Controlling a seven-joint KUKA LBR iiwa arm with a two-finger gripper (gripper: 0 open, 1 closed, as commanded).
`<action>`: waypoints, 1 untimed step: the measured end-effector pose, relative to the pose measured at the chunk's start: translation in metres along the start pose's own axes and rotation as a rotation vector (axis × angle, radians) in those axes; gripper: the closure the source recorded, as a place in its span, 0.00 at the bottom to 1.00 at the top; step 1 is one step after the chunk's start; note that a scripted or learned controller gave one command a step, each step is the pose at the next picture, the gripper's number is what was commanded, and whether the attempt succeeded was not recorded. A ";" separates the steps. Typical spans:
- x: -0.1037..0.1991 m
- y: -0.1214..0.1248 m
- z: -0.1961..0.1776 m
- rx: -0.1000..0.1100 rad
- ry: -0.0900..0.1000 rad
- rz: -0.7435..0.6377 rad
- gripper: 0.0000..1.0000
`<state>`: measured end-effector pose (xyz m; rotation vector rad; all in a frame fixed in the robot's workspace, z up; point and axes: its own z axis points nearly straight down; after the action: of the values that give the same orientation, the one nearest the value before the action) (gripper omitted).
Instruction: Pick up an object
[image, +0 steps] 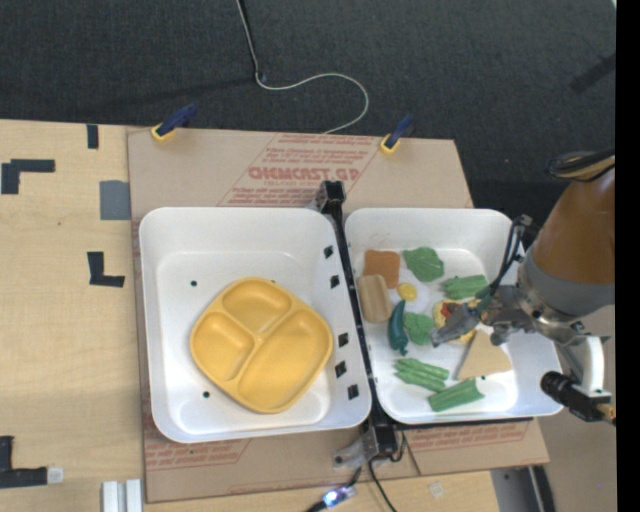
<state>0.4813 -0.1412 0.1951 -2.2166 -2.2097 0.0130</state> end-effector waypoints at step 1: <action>0.000 0.002 -0.004 -0.009 -0.002 -0.003 0.00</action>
<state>0.4834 -0.1411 0.1993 -2.2186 -2.2190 0.0051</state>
